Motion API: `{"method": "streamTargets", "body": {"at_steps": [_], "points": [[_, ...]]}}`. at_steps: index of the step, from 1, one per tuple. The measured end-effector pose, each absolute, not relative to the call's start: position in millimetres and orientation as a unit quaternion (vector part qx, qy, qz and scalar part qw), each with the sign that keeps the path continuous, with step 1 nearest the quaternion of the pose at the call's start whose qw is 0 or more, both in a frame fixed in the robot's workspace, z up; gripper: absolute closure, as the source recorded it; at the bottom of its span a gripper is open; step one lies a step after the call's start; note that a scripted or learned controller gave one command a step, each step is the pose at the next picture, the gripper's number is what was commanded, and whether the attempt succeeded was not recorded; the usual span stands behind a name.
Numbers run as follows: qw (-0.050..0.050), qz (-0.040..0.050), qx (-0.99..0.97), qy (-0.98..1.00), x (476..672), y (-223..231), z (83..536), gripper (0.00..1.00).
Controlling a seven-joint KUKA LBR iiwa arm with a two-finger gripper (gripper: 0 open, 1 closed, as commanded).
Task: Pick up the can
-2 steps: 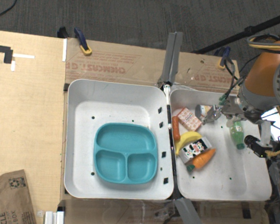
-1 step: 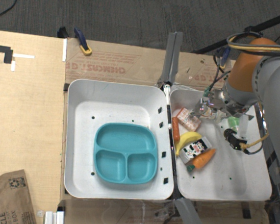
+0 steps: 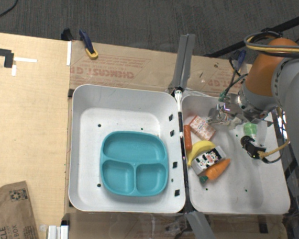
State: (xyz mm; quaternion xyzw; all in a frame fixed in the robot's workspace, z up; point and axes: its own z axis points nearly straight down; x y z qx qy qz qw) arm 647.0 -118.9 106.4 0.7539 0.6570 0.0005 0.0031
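Observation:
The can (image 3: 208,160), white with black and red marks, lies on its side in the right bin (image 3: 247,196). It is wedged between a banana (image 3: 201,148) and a carrot (image 3: 217,170). My gripper (image 3: 221,116) hangs over the far part of the right bin, beside a pink box (image 3: 202,127). It is well behind the can and apart from it. The wrist and cables hide the gripper's tips.
A red pepper-like piece (image 3: 188,139) lies along the right bin's left wall. A green item (image 3: 250,129) sits under the arm. The left bin (image 3: 84,136) holds a teal divided plate (image 3: 134,163). A metal divider (image 3: 184,67) stands between the bins at the back.

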Motion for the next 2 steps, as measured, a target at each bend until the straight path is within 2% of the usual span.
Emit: {"method": "streamTargets", "body": {"at_steps": [1,2], "points": [[-0.005,-0.0088,0.77,0.638,653.9,-105.8,97.9,1.0],[0.0,-0.0013,0.769,0.64,658.4,-102.6,99.7,0.0]]}}
